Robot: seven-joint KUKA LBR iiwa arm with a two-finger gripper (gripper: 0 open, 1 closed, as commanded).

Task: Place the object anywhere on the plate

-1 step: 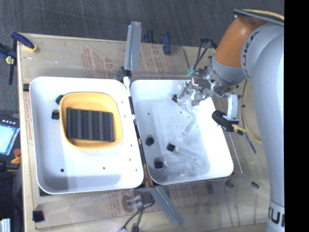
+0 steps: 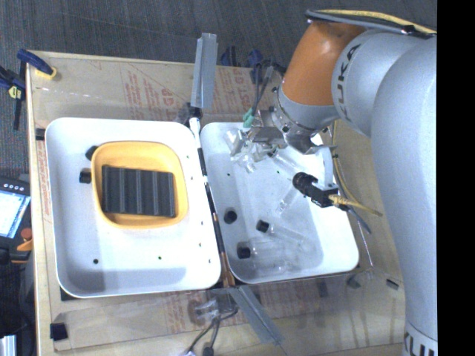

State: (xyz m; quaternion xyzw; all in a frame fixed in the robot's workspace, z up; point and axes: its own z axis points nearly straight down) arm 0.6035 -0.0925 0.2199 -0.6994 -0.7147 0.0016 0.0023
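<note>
Beneath the slanted camera lies a wooden bench [image 2: 111, 87] with faint red printing across its top, set on a dark, carpet-like floor [image 2: 111, 13] that fills the view toward 12 o'clock. Two shallow white bins sit side by side on the wood. Inside the left bin [image 2: 67, 265] rests the plate [image 2: 141, 188], a yellow rounded-square dish with a dark ribbed centre, lying toward that bin's 11 o'clock portion; a few small dark spots dot the white floor around it. In the right bin [image 2: 341, 254] are several clear, glassy objects (hard to separate from the white base): one transparent piece [image 2: 278, 247] with a dark cap lies near 6 o'clock of that bin, and a small dark disc [image 2: 230, 216] sits at its 9 o'clock side. From 3 o'clock the grey arm [image 2: 393, 124], with its orange band [image 2: 319, 61], reaches over the right bin, and the gripper [image 2: 252, 145] hangs above that bin's 11 o'clock corner among clear shapes; whether its fingers are parted or closed cannot be told. Blue clamps [image 2: 33, 61] grip the bench edge at 10 o'clock, a metal bar [image 2: 204, 69] stands at 12 o'clock between the bins, and a small screen [image 2: 11, 210] shows at 9 o'clock.
</note>
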